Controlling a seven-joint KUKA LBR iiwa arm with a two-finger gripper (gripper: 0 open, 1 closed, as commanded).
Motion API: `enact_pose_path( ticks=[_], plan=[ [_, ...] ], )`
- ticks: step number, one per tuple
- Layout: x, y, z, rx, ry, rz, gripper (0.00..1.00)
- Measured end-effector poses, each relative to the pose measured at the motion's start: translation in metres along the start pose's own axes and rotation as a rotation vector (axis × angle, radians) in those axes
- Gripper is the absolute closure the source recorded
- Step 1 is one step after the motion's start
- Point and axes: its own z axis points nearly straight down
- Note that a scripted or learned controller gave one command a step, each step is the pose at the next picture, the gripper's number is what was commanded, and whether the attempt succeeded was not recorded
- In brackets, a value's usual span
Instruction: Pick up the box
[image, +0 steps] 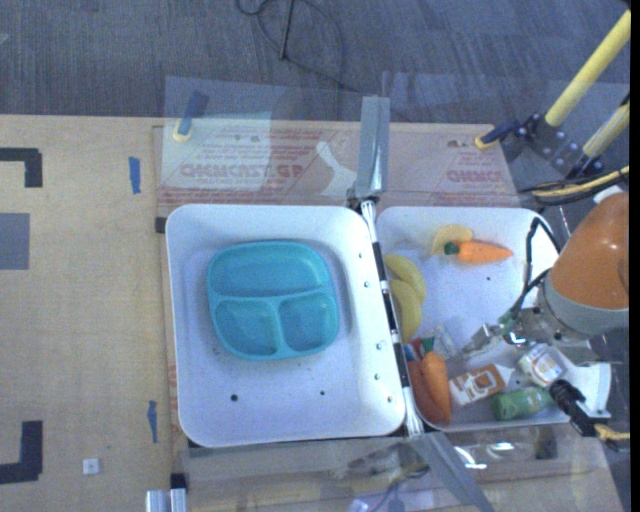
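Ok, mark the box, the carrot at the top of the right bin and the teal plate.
box (476, 383), camera view, its orange-and-white top face
carrot (484, 253), camera view, mid-body
teal plate (268, 272), camera view, upper compartment floor

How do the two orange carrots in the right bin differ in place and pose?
The upper carrot lies near the far wall of the right bin, pointing sideways, next to a small yellow item. The lower carrot lies near the front corner, along the wall between the bins, just below the bananas. The lower carrot looks thicker. Both are orange and lie flat on the bin floor.
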Motion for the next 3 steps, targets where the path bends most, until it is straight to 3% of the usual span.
enact_pose_path(
  ticks=[1,2,3],
  plan=[
    [-0.008,0.049,0.001,-0.001,-0.001,0.044,0.0],
    [-0.01,0.05,-0.011,-0.006,-0.004,0.047,1.0],
    [-0.011,0.05,-0.011,-0.006,-0.004,0.048,0.0]
  ],
)
